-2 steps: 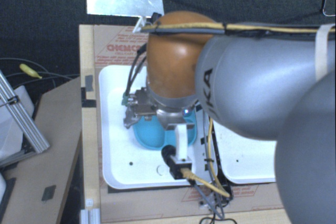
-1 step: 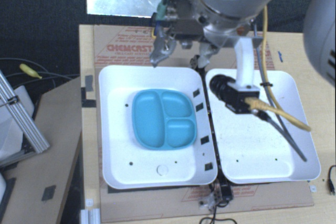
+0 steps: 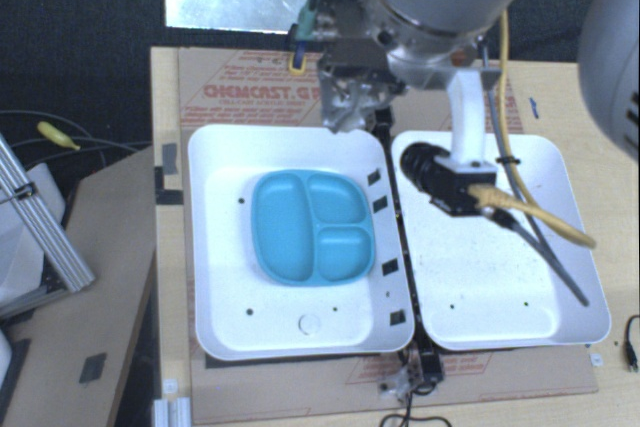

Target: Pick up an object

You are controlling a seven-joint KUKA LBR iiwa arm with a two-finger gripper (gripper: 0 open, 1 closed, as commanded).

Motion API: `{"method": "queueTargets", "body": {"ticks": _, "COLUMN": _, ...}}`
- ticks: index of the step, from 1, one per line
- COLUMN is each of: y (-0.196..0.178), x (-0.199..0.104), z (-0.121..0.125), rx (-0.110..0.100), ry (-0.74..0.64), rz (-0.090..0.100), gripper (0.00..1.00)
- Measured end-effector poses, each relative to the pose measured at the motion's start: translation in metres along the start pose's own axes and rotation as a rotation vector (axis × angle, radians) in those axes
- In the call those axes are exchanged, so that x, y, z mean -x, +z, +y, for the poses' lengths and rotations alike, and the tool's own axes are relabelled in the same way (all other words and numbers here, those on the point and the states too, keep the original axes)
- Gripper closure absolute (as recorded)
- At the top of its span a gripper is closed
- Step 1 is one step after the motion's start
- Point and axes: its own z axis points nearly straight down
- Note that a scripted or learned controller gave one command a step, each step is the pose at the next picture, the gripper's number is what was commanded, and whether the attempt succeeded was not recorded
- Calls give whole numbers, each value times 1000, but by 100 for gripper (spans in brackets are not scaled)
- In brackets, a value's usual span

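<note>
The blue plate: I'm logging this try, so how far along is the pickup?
Nothing looks done yet: the blue plate lies flat in the left bin. In hand: the gripper hangs at that bin's far rim, apart from the plate, with nothing seen between its fingers. Left: come down on the plate, grasp and lift it.

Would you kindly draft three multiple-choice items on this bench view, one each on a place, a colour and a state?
1. Where does the divided plate lie?
A. left bin
B. right bin
C. on the cardboard

2. What colour is the plate?
A. red
B. blue
C. green

3. How does the plate rest?
A. flat, compartments up
B. on edge
C. lifted clear of the bin

Key: 1 A, it sits on the left bin floor; 2 B, it is light blue all over; 3 A, all three compartments face the camera, and the gripper is over the bin's far rim.
</note>
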Motion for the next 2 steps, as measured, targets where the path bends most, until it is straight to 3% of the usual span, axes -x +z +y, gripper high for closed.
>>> {"method": "queueTargets", "body": {"ticks": 1, "y": 103, "x": 38, "z": 4, "rx": -12, "ry": 14, "rz": -7, "gripper": 100}}
{"method": "queueTargets", "body": {"ticks": 2, "y": 120, "x": 104, "z": -2, "rx": -3, "ry": 17, "rz": -4, "gripper": 100}}
